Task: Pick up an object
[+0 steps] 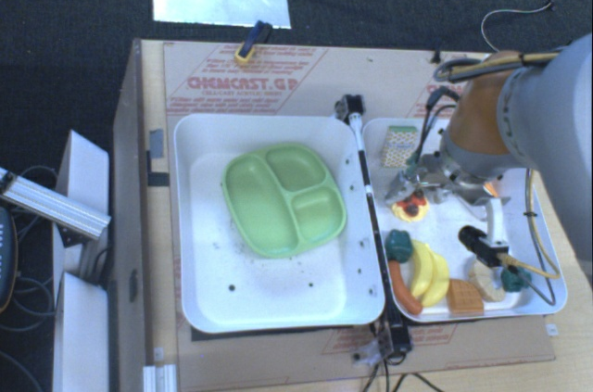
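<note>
Over the right bin [547, 237], my gripper [410, 193] hangs above the yellow-red toy [410, 210]; I should descend squarely, finger spread indiscernible.

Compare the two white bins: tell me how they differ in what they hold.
The left bin holds one item, a green divided plate lying flat at its middle; the right bin holds many small things, among them a banana and a carrot. The gripper hangs over the right bin, not the left bin. Both are shallow, white and set side by side.
</note>
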Available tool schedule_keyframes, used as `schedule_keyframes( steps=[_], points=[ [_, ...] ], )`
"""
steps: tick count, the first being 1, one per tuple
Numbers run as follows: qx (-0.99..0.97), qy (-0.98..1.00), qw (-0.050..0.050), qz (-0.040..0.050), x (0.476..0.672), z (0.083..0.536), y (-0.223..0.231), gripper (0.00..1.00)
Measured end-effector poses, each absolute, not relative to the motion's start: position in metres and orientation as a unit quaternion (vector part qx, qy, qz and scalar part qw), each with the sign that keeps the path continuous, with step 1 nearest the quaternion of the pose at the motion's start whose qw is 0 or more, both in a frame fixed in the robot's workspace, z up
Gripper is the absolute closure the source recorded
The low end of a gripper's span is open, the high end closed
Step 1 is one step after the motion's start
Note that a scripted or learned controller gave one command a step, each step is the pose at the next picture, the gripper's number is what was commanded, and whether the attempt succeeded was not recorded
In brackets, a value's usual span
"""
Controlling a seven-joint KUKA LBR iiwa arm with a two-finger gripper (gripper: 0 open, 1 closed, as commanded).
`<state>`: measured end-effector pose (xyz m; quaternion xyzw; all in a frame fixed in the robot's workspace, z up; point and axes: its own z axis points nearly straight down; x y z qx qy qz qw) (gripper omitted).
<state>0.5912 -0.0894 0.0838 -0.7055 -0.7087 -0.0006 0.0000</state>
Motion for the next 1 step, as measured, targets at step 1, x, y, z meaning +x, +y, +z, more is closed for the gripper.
schedule_keyframes(
  steps=[1],
  points=[
    [-0.704, -0.710, -0.001, -0.0017, 0.5923, 0.0949, -0.0891, 1.00]
  ],
)
